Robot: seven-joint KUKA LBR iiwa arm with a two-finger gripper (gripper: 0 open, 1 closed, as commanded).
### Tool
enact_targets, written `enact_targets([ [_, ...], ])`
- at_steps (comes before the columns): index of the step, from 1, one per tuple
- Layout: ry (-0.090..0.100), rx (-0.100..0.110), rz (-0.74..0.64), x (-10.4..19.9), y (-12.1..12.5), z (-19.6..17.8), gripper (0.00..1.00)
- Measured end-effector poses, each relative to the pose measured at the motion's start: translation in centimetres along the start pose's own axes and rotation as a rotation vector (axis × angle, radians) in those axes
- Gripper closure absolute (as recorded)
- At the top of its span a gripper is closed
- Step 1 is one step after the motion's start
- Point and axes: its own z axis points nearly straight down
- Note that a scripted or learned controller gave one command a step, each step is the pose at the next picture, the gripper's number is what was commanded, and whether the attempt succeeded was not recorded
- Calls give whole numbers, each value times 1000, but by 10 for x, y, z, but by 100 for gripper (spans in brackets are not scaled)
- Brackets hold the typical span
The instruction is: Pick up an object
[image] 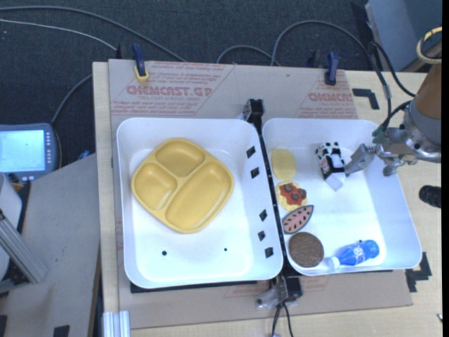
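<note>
Left bin (133, 258) holds one yellow divided plate (182, 184). Right bin (400, 223) holds six small objects; the tool (354, 161), grip state unclear, hovers beside a black-and-white toy (328, 158).

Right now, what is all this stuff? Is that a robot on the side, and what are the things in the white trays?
Yes, it is a robot arm. It reaches in from the right, and its grabbing end, the gripper, hangs over the right bin. The camera sits above the bench and looks down at a slant. The left bin holds a yellow divided plate. The right bin holds small toys: a black and white toy near the gripper, a yellow piece, a red and yellow piece, a watermelon slice, a brown round piece and a blue bottle. I cannot tell if it holds anything.
</note>
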Motion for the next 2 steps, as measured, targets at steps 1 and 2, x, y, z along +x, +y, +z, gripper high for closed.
enact_targets([
  [1, -3, -14, -4, 0, 3, -8, 0],
  [2, -2, -10, -4, 3, 13, 48, 0],
])
